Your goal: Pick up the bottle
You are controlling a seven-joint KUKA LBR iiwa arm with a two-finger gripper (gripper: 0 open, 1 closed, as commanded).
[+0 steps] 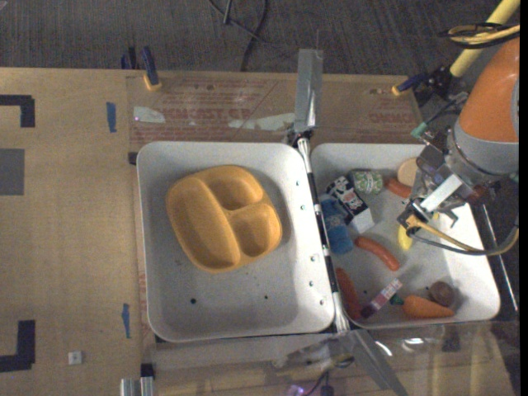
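A: Left bin?
B: A shallow white plastic bin (165, 304) is seen on the left, with a yellow three-compartment plastic plate (223, 217) lying in its middle.

A: Right bin?
B: A second shallow white bin (478, 295) is seen just beside it, toys scattered inside. A blue soft-looking item (335, 226) is set against the left wall, with a small black-and-white patterned carton (348, 196) touching it on the far side. A green-labelled packet (368, 181) is placed beyond that.

A: Bottle?
B: A small slim bottle with a pink label and dark cap (383, 295) is laid flat, tilted, at the near side of the right bin, between a red chilli-shaped toy (347, 292) and an orange carrot toy (427, 307). It is touched by nothing but the bin floor, as far as can be told.

A: Anything else?
B: An orange-red sausage toy (379, 252) is laid mid-bin; a brown round piece (443, 292) sits by the carrot.

A: Gripper?
B: The grey two-finger gripper (418, 213) is held over the right bin's far half, well apart from the bottle. Open or closed cannot be told; nothing is seen gripped.
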